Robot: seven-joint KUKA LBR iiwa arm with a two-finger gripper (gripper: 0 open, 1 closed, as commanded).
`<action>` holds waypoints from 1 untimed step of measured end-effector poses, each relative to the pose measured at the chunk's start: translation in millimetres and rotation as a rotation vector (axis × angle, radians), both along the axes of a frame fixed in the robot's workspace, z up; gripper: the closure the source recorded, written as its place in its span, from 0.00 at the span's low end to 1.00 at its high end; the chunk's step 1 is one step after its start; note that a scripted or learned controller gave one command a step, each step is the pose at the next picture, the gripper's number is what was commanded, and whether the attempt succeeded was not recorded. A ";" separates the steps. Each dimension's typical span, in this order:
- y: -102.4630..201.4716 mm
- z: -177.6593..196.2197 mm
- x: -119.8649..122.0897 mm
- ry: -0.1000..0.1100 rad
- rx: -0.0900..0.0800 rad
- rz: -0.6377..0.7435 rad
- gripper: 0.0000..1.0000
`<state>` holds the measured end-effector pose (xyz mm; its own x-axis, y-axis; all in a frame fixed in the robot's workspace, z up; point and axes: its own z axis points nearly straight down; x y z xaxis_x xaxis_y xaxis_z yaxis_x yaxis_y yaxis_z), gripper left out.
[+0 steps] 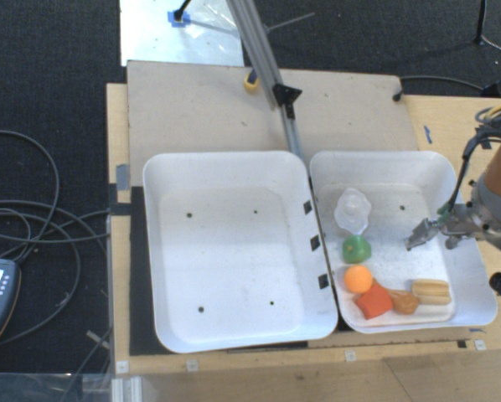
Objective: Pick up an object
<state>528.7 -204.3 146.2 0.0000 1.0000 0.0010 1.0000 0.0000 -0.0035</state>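
1. Objects for picking, all in the right bin [384, 167]: clear crumpled plastic piece [352, 210], green round object [357, 248], orange ball [358, 278], red block [373, 301], small brown piece [405, 303], tan bread-like roll [431, 291].
2. Gripper [420, 234] sits over the right side of the right bin, reaching in from the right edge. Nothing visible between its tips.
3. Finger spacing: too small and blurred to judge.
4. Relative to the gripper: clear plastic piece is left and slightly up; green object left and a little below, near; orange ball further down-left.
5. Tan roll lies below the gripper, close by but apart. Brown piece touches the roll's left end; red block just beside it, against the orange ball.
6. Left bin [162, 224] lies well left of the gripper, past the dividing rims.
7. Grey pole [259, 48] slants down to the bins' junction, up-left of the gripper.
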 end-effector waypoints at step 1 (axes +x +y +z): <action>0.6 -52.3 -0.5 0.000 0.001 0.001 0.00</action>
<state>528.1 -203.7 93.9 -0.0005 1.0000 0.0017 1.0000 0.0005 -0.0035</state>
